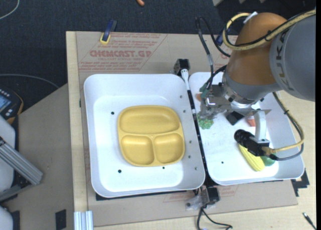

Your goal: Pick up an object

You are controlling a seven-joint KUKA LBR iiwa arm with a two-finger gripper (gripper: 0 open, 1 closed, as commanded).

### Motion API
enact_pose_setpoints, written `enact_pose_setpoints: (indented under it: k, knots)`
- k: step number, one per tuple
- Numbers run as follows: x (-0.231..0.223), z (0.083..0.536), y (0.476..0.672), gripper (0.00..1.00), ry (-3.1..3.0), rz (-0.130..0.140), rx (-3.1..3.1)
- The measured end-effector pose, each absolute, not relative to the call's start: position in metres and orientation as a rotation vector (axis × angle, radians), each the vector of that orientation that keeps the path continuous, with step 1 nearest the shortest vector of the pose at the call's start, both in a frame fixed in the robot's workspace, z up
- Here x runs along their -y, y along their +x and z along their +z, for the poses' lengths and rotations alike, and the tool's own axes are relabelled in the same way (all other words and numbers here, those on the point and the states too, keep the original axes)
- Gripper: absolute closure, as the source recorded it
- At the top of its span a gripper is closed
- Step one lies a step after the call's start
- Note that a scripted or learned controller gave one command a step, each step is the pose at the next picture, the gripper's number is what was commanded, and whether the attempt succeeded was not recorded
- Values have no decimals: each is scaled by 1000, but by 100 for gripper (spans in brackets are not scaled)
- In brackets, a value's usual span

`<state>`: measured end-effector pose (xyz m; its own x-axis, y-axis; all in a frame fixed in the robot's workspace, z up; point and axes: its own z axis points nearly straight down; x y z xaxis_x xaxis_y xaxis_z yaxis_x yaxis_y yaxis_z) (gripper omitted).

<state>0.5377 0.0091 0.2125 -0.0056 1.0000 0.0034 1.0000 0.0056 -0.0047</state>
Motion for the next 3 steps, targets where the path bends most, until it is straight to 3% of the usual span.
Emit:
enact_pose_setpoints:
  k: [1,2,3]
  knots:
    - [-56,230,514,100,-2211,0,2225]
    - [-44,232,503,100,-2220,3,2218]
    - [-41,225,504,100,-2220,5,2218]
